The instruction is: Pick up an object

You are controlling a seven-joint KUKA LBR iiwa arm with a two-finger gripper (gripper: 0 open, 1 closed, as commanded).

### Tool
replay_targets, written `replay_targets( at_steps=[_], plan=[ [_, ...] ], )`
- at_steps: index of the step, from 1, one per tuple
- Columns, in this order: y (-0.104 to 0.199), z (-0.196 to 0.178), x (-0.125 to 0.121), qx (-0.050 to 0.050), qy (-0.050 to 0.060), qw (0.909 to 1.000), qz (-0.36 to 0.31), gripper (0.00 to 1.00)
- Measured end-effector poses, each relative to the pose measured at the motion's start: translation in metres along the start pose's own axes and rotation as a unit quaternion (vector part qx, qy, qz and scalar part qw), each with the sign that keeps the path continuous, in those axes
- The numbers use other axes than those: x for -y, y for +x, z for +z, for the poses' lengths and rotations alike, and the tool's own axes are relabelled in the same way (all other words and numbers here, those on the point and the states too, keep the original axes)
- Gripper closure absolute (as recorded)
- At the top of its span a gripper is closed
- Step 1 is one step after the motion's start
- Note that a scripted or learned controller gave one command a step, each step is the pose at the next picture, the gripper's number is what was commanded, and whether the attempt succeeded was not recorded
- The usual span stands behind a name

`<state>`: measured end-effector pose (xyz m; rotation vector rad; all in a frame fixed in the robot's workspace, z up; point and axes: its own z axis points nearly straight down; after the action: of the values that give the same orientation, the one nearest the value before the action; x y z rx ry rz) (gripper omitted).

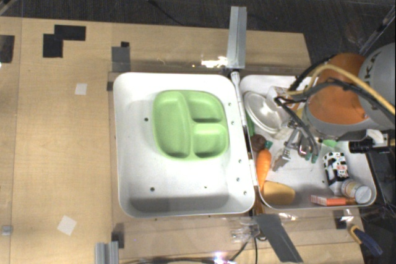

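The left white bin holds a green divided plastic tray. The right white bin, at frame right, holds an orange carrot, a shiny metal bowl and a tan bread roll. The gripper hangs beside the carrot; whether its jaws are open I cannot tell.

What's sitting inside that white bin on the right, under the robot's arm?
In the right bin: a metal bowl, a carrot, a tan bread-like piece, a small bottle and an orange marker. The arm covers the bin's upper right part.

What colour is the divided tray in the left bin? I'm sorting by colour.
Light green, seen in the camera view: the divided tray.
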<state>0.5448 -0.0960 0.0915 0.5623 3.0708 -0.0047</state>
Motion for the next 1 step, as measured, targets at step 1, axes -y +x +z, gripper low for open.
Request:
replay_targets(
  at_steps=[1],
  plan=[
    [0.004, 0.0001, -0.0047, 0.001, -0.001, 0.9991, 0.043, 0.0]
  ],
)
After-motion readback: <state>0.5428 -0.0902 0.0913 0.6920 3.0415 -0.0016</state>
